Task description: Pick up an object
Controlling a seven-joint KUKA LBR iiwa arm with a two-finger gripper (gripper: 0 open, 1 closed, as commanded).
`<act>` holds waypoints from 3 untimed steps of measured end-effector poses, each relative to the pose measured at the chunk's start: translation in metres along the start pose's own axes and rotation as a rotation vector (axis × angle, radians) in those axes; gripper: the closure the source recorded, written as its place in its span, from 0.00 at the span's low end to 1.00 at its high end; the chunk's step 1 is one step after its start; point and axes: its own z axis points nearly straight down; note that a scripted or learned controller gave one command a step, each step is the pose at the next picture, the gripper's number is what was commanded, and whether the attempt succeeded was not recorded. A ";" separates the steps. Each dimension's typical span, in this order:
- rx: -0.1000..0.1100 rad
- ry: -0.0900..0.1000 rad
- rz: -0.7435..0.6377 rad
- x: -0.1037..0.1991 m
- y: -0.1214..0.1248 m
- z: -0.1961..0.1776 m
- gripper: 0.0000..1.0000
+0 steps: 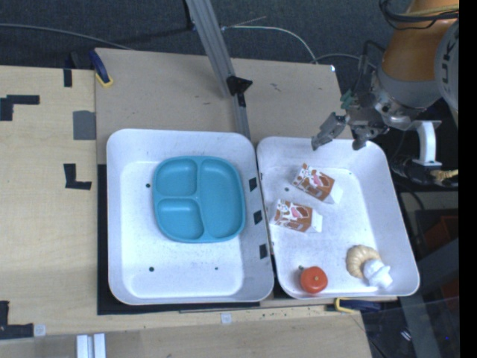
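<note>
Cartons: two brown-and-white printed cartons, one [314, 183] just below my end effector [343, 135], the other [296, 216] further down and to its left; both lie flat and tilted in the right bin [387, 200].
Risk, bin wall: I hang over the bin's far rim, so a straight descent could strike it.
Risk, cartons: flat faces lying askew may slide from my fingers.
End effector: fingers spread, nothing between them.
Pastry: tan roll [363, 259] with a white end, far below me; rounded, may roll.
Tomato: small red ball [314, 279], farthest down; likely to squirt free.
</note>
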 end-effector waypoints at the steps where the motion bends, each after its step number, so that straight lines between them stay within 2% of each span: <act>1: 0.000 0.000 0.000 0.000 0.000 0.000 0.00; 2: 0.007 0.000 0.001 -0.002 -0.001 0.064 0.00; 3: 0.005 0.000 0.001 -0.001 -0.011 0.113 0.00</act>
